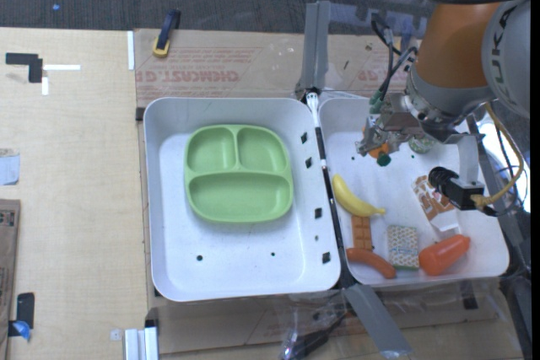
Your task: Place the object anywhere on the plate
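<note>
While the green plate [239, 174] lies in the left bin [160, 206] with its three compartments bare, the hand [377, 149] hangs over the far part of the right bin [346, 118], and whether it is wide or narrow cannot be told. A small orange and green bit shows at its tip, too small to name. Nearest the plate in the right bin lies a banana [354, 197]; beyond it sit a waffle strip [362, 230], a sausage [370, 263], a sponge [403, 246] and an orange pepper [443, 255].
</note>
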Tool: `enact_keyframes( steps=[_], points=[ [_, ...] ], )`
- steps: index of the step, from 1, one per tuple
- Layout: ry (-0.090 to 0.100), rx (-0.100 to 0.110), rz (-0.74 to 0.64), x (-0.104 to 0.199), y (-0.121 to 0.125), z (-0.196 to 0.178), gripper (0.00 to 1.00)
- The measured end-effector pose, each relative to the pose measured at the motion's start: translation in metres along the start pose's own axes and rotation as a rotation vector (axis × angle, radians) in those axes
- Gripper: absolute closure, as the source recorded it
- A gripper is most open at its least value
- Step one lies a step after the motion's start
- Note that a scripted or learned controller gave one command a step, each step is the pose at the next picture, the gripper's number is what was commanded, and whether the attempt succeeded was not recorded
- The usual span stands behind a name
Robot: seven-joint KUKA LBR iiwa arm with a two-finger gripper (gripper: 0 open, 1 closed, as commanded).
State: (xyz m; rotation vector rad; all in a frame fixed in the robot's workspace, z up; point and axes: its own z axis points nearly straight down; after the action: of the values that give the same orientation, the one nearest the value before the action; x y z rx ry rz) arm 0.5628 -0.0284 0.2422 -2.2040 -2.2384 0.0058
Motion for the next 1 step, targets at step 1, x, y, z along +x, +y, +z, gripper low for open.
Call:
enact_keyframes(
  steps=[1],
  points=[
    [0.001, 0.0, -0.064, 0.0658, 0.0212, 0.0214, 1.0]
  ],
)
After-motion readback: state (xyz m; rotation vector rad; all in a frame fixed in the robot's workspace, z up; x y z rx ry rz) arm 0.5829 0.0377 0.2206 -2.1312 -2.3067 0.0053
